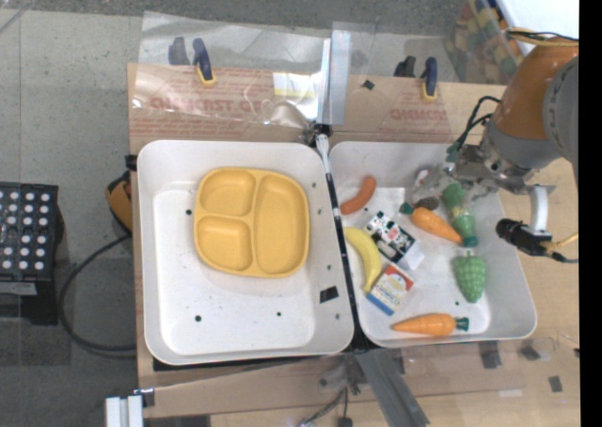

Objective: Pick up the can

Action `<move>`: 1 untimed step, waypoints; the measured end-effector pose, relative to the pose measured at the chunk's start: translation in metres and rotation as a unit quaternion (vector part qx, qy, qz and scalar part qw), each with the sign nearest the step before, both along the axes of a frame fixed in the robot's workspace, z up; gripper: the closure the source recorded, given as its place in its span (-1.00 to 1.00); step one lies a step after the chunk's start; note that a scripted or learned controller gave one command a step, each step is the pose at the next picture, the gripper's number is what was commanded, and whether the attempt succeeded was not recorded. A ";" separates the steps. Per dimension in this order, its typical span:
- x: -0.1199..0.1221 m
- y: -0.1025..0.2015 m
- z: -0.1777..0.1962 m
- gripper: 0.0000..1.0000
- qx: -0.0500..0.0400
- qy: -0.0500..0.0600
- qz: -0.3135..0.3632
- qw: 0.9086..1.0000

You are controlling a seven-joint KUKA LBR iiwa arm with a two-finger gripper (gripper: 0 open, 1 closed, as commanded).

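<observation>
- A grey arm with an orange band reached in from the right of the camera view. Its end effector [440,181] hung over the far part of the right bin [513,322] on the table [395,105].
- Whether the end effector was open or closed could not be told from this slanted view, and nothing could be seen held in it.
- The can [391,235] was probably the small black-and-white patterned object lying on its side. The picture was too coarse to be sure.
- From the end effector, the can lay to the view's left and toward the near edge, close by but clearly apart.
- The can's long axis seemed to run diagonally, from far-left to near-right.
- An orange carrot [436,225] lay between the end effector and the can, nearly below the end effector.
- A banana [363,256] lay just beyond the can, on the side away from the end effector, and a small red and blue box [388,290] lay just nearward of it.
- Judgement: the reach would have to shift left and nearward, then descend across the can's narrow width, and the close neighbours could get in the way.
</observation>
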State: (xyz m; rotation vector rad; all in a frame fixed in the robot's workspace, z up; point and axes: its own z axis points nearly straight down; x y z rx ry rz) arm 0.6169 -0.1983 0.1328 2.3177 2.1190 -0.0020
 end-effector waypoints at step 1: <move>0.054 0.023 -0.041 -1.00 0.000 0.003 -0.070 0.998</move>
